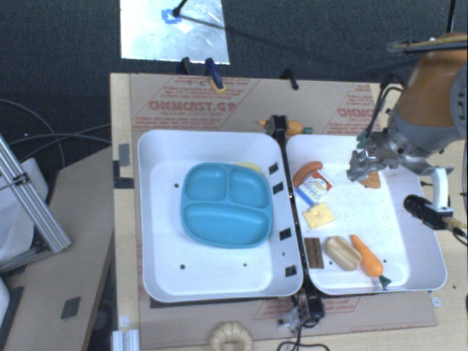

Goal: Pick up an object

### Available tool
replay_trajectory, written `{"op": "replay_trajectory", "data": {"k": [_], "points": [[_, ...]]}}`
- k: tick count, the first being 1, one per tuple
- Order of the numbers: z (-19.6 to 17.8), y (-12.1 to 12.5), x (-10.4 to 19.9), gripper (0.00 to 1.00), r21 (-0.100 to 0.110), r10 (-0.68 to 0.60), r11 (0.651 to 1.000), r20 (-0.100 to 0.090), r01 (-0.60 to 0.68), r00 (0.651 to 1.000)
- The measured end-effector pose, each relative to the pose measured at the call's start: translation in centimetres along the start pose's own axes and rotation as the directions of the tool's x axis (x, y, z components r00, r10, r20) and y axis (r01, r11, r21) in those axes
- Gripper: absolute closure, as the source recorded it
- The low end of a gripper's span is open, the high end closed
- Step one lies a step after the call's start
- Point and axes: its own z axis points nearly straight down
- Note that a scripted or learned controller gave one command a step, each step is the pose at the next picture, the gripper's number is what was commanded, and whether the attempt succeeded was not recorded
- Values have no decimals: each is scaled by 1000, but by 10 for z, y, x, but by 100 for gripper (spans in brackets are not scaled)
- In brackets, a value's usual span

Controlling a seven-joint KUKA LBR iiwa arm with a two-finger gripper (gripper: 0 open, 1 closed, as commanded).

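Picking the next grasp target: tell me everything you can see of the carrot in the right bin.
The carrot looks like a plastic toy: smooth orange body, small green top at its lower right end. It lies flat and slanted near the right bin's front edge, close beside the bread roll on its left; contact between them is unclear. The gripper is well away.
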Motion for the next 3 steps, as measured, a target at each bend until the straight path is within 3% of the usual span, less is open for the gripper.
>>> {"op": "replay_trajectory", "data": {"k": [2,3], "points": [[10,28,113,100,-1,2,1000,1,-2,1000],[9,48,152,100,-2,2,1000,0,-2,1000]]}}
